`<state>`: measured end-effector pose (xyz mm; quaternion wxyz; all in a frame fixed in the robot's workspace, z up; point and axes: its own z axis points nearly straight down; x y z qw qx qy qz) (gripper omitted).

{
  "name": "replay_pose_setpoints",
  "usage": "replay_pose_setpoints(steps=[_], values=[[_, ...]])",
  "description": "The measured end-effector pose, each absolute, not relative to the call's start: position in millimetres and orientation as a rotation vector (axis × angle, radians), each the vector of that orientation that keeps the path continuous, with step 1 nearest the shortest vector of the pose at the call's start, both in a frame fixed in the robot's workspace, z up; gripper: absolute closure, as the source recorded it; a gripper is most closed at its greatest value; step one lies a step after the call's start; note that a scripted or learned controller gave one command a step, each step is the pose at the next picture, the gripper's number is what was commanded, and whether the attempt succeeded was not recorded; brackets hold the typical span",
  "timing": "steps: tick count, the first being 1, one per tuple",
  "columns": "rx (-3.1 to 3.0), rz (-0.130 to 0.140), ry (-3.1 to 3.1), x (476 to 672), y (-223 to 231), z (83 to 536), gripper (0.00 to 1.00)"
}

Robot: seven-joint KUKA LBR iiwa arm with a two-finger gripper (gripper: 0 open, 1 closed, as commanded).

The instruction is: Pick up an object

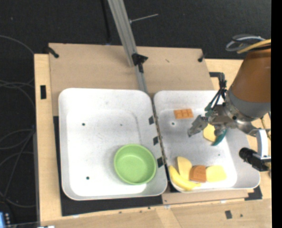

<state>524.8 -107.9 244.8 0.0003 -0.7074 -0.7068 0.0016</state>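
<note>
My gripper [208, 131] hangs over the middle of the right bin [171, 101], open, with one grey finger [196, 126] to the left and a teal-tipped one to the right. A small yellow object [209, 134] lies between and below the spread fingers; whether they touch it I cannot tell. A flat orange piece [183, 113] lies just up and left of the gripper. At the bin's front edge sit a yellow banana-like shape [179, 174], a brown-orange block [198, 174] and a yellow lump [216, 173].
A green bowl [135, 163] stands in the front right corner of the left bin [83, 108]. A slanted metal pole [124, 27] rises behind the bins, down to the divide between them. The arm's orange band [255, 80] looms at the right.
</note>
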Motion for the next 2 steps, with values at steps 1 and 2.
replay_pose_setpoints(steps=[1, 2], values=[[-2.222, 0.006, -2.219, 522.3, -112.1, 201.8, 0.0], [-2.221, 0.007, -2.218, 525.0, -114.9, 139.1, 0.0]])
